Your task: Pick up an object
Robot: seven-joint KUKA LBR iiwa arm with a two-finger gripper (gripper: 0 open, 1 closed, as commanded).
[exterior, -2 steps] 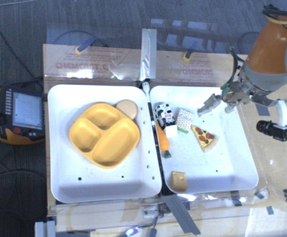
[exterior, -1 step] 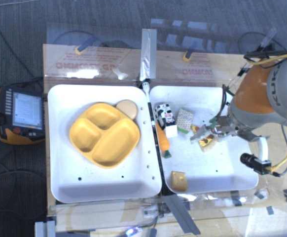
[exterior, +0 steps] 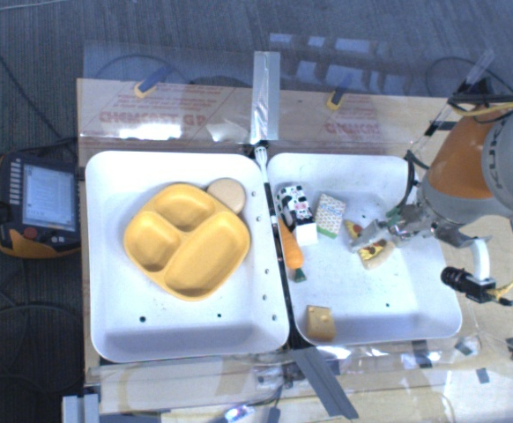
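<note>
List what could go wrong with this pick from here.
1. The tool sits low among a tight cluster: a small yellow-and-red toy and another small piece lie close together, so it may nudge one or catch two.
2. The right white bin's wall is near the arm, so the arm could clip it.
3. The green patterned card lies flat and may be hard to grip.

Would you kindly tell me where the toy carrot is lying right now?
The toy carrot lies in the right bin, against its left wall beside the divider, just below the black-and-white toy cow.
</note>
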